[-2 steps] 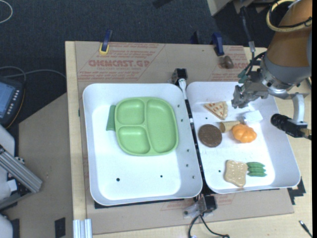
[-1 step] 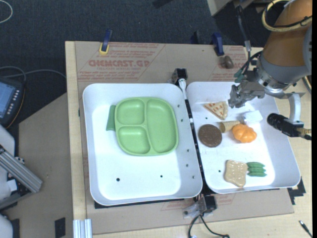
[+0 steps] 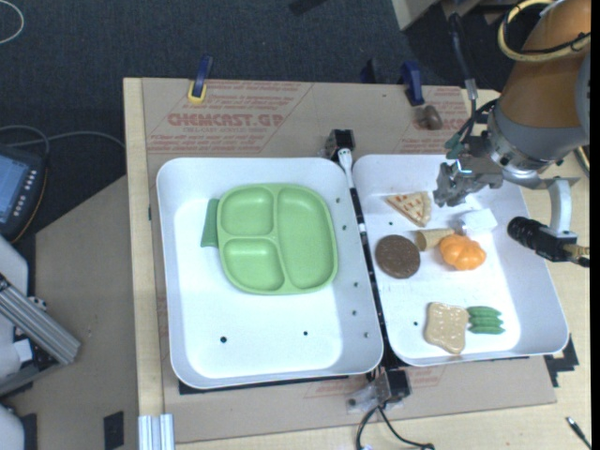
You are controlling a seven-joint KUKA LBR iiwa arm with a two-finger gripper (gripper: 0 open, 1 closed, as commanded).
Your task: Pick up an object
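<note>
Brown board on the bench carries 2 white bins; the left bin (image 3: pixel 187 326) holds a green divided plate (image 3: pixel 277 237). Over the right bin (image 3: pixel 539 298), the gripper (image 3: pixel 452 187) hangs just beside a cracker wedge (image 3: pixel 411 206), above a brown disc (image 3: pixel 397 256) and an orange fruit (image 3: pixel 462 252). I cannot tell its grip state.

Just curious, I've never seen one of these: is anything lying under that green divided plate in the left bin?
A darker green strip pokes out from under the green divided plate at its left edge. The plate covers the rest of it, so what it is stays unclear.
</note>
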